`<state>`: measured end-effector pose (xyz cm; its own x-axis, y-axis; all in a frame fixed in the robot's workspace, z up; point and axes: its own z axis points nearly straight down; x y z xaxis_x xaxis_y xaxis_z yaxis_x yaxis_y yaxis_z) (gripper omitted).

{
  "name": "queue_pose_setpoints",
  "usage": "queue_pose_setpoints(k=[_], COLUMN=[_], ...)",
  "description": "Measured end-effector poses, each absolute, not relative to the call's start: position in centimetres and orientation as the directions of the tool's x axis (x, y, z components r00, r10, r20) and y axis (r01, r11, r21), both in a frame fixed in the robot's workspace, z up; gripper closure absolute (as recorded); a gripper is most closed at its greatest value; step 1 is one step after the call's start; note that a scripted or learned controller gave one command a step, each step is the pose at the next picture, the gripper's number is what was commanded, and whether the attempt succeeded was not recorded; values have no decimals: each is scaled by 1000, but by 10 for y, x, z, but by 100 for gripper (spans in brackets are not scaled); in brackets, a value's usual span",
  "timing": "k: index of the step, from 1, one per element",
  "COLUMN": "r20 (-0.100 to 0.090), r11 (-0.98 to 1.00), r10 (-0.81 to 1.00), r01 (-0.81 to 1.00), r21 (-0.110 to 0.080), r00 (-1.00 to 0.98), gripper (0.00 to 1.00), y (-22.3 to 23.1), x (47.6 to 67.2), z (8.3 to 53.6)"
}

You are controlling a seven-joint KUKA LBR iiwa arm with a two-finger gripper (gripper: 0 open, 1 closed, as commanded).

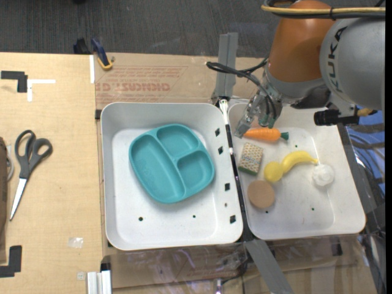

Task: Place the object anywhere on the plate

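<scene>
Tool (252, 122) low over the far left corner of the right bin (343, 219), fingertips just at the left end of the carrot (266, 135); finger spacing cannot be told. Carrot lies flat in that bin, a sponge block (250, 158), banana (288, 165), brown disc (261, 195) and white ball (323, 175) nearer. Teal plate (171, 162) sits in the left bin (122, 225). Scissors (26, 161) far left on the counter (49, 225).

Bright, even light — soft shadows.
</scene>
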<state>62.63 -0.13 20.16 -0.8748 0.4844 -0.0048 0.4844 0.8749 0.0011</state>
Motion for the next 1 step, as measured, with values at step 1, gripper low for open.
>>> queue_pose_setpoints(k=[1], r20=[-1], r11=[911], r10=[411], r01=[411], r21=[0], r00=[-911], gripper=[100], y=[65], x=[603], z=[192])
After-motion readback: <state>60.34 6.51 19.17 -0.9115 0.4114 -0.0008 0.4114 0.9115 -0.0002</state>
